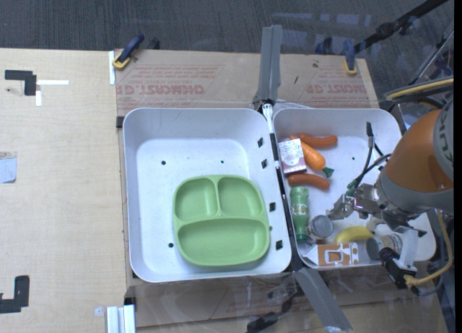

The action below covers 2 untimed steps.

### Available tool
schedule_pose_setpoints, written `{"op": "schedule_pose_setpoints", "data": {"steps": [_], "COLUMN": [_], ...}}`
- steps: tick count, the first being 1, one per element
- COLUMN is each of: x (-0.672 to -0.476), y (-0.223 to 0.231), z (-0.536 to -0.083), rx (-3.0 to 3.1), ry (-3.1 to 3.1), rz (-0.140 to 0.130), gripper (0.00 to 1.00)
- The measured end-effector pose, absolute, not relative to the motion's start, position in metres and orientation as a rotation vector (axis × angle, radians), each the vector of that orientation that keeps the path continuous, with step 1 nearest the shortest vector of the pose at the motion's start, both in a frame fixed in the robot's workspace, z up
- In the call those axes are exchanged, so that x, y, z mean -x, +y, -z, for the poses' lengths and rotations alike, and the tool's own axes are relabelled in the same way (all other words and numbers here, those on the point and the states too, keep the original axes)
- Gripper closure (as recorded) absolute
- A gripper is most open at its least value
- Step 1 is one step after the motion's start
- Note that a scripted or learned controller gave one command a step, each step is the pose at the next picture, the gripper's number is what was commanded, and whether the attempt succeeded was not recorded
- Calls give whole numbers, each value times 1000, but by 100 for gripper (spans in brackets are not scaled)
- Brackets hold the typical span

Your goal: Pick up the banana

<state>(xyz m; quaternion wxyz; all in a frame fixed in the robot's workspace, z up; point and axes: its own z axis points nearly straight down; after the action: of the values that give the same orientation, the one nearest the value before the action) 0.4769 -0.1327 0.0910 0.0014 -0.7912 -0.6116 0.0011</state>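
Two white bins (137, 201) sit side by side mid-frame.
Lower right, the hand (355, 205) hovers just above the banana (354, 235); its grip state is unclear.

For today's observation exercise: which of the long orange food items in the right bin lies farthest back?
The orange sausage-shaped piece along the back wall; the carrot and the other sausage lie nearer.

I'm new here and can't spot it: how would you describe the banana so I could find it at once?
Look at the right bin, the one packed with items, not the left bin holding the green plate. Go to its near edge, under the arm. The banana is the small curved yellow piece there, between a silver can and an orange-and-white carton.
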Motion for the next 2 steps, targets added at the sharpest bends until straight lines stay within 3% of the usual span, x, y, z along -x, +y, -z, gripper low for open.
{"op": "schedule_pose_setpoints", "data": {"steps": [1, 2], "x": [-476, -477], "y": [-182, -122], "z": [-91, -91], "rx": [2511, 2519], "ry": [-1886, -1873], "rz": [-4, -3], "gripper": [0, 0]}}
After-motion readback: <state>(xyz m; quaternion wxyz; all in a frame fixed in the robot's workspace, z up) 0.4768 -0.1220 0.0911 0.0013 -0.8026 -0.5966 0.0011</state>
